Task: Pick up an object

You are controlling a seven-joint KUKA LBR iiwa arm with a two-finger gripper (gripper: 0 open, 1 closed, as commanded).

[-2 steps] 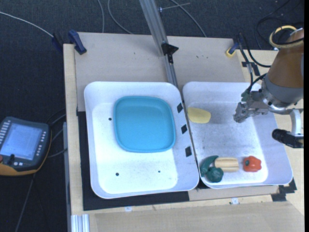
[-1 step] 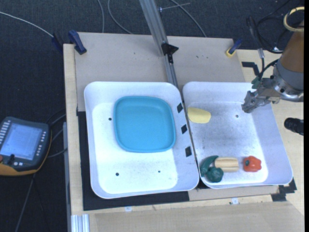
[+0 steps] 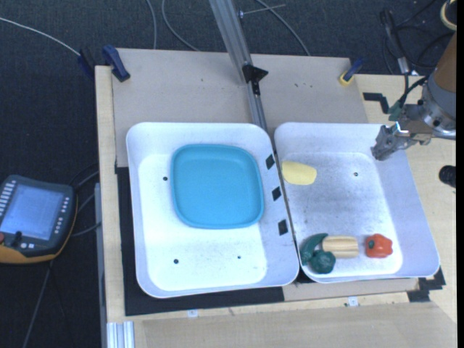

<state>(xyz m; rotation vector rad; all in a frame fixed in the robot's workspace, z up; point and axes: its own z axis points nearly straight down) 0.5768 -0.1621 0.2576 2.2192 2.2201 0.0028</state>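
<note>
Two white bins [image 3: 145, 194] are seen side by side. The gripper [image 3: 384, 145], jaw state unclear, hangs over the right bin's far right edge. The yellow object [image 3: 299, 172] lies leftward, its long axis roughly crosswise.

You have a teach pendant [image 3: 32, 216] lying off the surface's [image 3: 181, 85] left edge, cables [image 3: 145, 6] looping on dark carpet behind, blue clamps [image 3: 116, 62] at the far corners, and a metal post [image 3: 232, 27] rising between the bins.

The arm [image 3: 444, 85] is cut off by the right edge.
</note>
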